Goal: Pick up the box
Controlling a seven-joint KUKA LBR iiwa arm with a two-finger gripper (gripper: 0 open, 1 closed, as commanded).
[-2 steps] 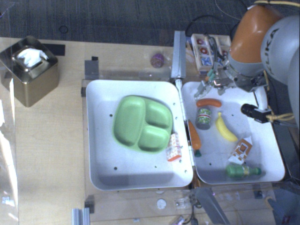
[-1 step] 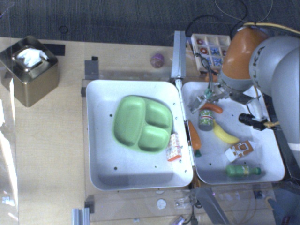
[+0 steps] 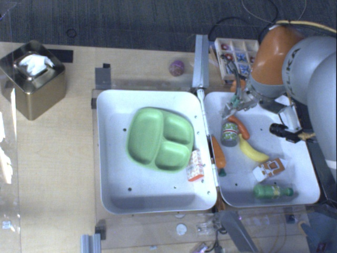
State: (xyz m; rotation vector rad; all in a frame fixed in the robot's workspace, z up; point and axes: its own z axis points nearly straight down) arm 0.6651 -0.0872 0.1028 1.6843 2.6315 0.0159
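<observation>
1. Two white bins are sitting side by side on the bench, and we are looking down on them at a slant: the left bin (image 3: 110,194) and the right bin (image 3: 310,191).
2. We are seeing a green tray (image 3: 159,138) with three compartments lying in the middle of the left bin.
3. We are finding the box (image 3: 195,166), small, white and red, lying in the left bin just right of the tray, touching or nearly touching its near right corner and close to the bin's right wall.
4. We are watching the arm (image 3: 295,62) reaching in from the right over the far part of the right bin, well apart from the box.
5. We are placing the gripper (image 3: 235,105) at the far left of the right bin, just above a can (image 3: 230,132); we cannot tell how its pincer is standing, and we are seeing nothing gripped in it.
6. We are also noting, in the right bin, a carrot (image 3: 218,156) along the left wall, a banana (image 3: 253,152) near the middle, a brown carton (image 3: 269,169) beside it, and a green bottle (image 3: 273,192) lying at the near side.
7. We are seeing a brass-coloured tissue box (image 3: 34,86) standing at the bench's far left.
</observation>
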